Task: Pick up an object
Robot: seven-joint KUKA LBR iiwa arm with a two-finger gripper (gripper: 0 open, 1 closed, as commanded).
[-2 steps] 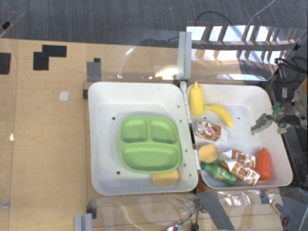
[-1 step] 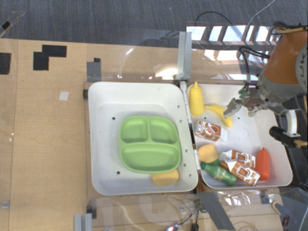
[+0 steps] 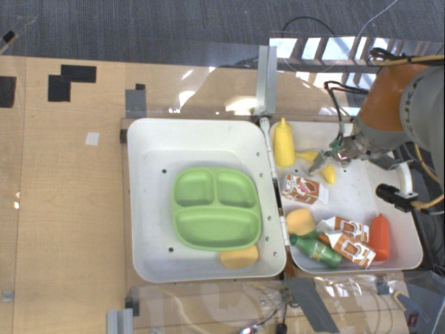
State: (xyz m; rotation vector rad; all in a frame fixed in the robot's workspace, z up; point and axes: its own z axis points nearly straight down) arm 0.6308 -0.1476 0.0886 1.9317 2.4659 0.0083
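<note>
Small yellow piece (image 3: 329, 175) in the right bin (image 3: 410, 256), lying just below and left of the gripper (image 3: 327, 160), nearly touching it, long axis running up-down with a slight tilt. The fingers look spread, nothing between them. A short drop toward the lower left would put them astride it, I'd say. Mustard bottle (image 3: 283, 142) stands further left by the bin wall; a snack packet (image 3: 303, 188) lies below.
</note>
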